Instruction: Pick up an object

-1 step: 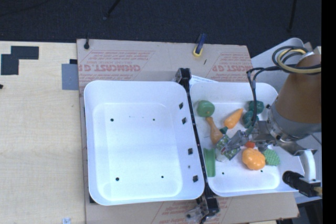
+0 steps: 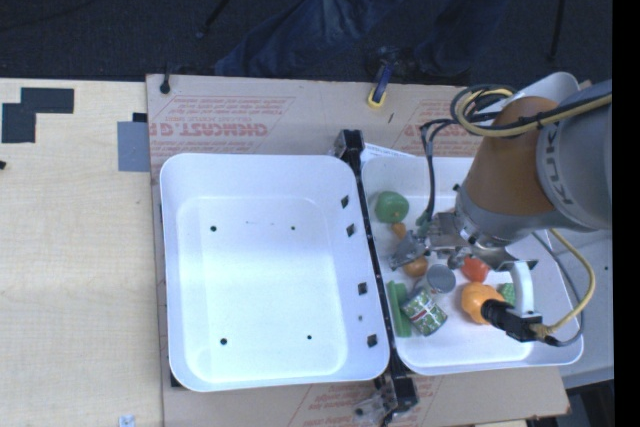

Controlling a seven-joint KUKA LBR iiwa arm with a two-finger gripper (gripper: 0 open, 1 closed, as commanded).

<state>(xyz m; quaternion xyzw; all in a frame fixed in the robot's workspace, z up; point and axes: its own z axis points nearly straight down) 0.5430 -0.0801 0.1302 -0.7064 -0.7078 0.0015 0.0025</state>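
Hand point(image 2: 418, 248) lowered into right bin point(image 2: 560, 355) among small objects — finger state cannot be told. Beside it: green ball point(image 2: 391, 207), orange piece point(image 2: 415, 267), green-patterned can point(image 2: 428, 314). Left bin point(image 2: 180, 215) alongside.

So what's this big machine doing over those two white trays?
It is a robot arm trying to pick one thing out of a pile. It reaches in from the right, with its gripper lowered into the right bin among small items: a green ball, an orange toy, a small green-and-white can and a few others. Nothing can be seen lifted yet. The left bin sits alongside.
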